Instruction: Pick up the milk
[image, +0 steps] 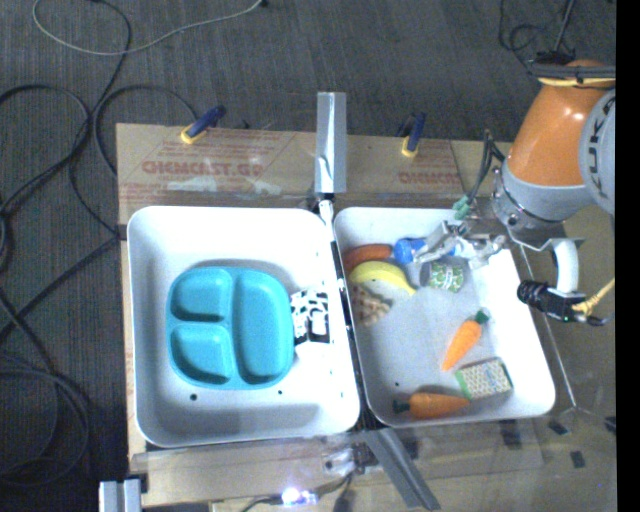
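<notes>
The milk (312, 314) is a small carton with a black-and-white cow pattern. It lies in the left bin (150, 400) against its right wall, touching the right edge of a blue compartment plate (230, 325). My gripper (458, 246) hangs over the upper part of the right bin (535, 395), far to the right of the milk. Just below the gripper sits a small green can-like item (447, 276).
The right bin holds a yellow fruit (378, 274), a red-orange item (368, 254), a blue item (408, 248), two carrots (462, 340) (436, 404), a speckled round item (370, 302) and a small green-patterned box (484, 379). The ridge between the bins (345, 320) separates gripper and milk.
</notes>
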